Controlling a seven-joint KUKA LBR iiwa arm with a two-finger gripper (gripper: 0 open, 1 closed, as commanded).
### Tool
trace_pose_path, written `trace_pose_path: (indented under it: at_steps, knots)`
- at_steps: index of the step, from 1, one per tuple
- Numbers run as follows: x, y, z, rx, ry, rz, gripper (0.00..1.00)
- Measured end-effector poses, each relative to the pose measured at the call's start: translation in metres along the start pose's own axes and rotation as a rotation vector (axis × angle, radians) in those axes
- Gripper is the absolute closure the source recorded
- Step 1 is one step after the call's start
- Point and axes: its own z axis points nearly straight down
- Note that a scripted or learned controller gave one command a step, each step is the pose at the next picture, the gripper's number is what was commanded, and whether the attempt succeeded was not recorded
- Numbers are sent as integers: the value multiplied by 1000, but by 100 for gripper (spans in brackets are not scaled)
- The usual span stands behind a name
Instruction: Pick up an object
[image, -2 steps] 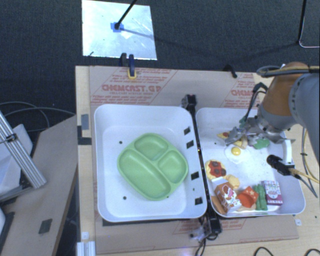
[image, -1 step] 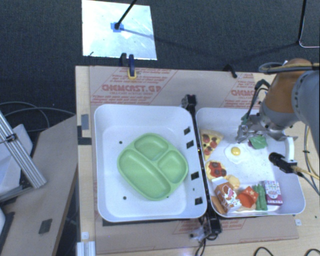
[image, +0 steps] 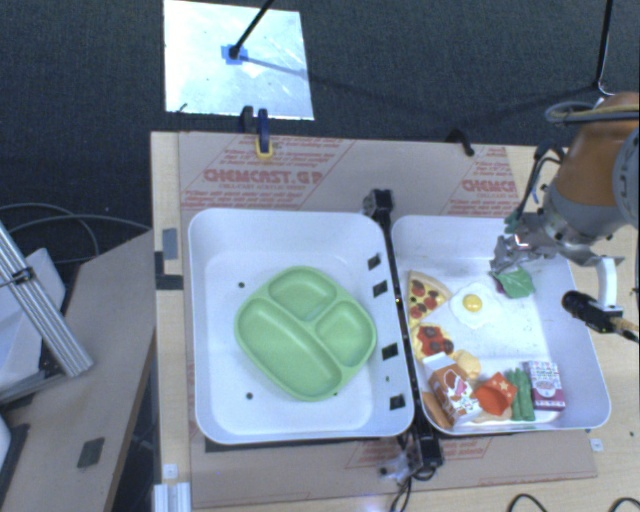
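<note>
From my remote feed I see the grey KUKA arm w/ orange band (image: 598, 160) reaching in from the right, over the upper right part of the right shallow white bin (image: 440, 240). Its two-finger gripper (image: 512, 262) hangs low there, and a small green soft-looking object (image: 518, 284) sits right at the fingertips, touching or nearly so; I can't tell if the jaws are spread or closed, nor if the green piece is actually between them, the view is too small and cluttered at that spot. Just left of it, apart, lies a white-and-yellow fried egg toy (image: 473, 304). Further left, near the divider btw the bins, a pizza slice toy w/ red toppings (image: 427, 295) and below it a red-spotted flat piece (image: 433, 339). Along the bin's near edge is a cluster: a red-and-white printed packet (image: 452, 392), a red-orange chunky piece (image: 494, 393), a green veg-like piece (image: 522, 390) and a small white-and-red carton (image: 545, 385), all close together, some touching. A small yellow-orange bit (image: 466, 359) sits above the cluster. The left shallow white bin (image: 220, 250) holds a pale green plastic tray w/ three compartments (image: 305, 331), lying flat near the middle, turned at a slant. A black clip (image: 380, 203) sits where the bins meet at the far side.
</note>
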Motion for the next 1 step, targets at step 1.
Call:
trace_pose_path:
  at_steps: [1]
  knots:
    - [6, -2, -62, -2, 0, -4, 100]
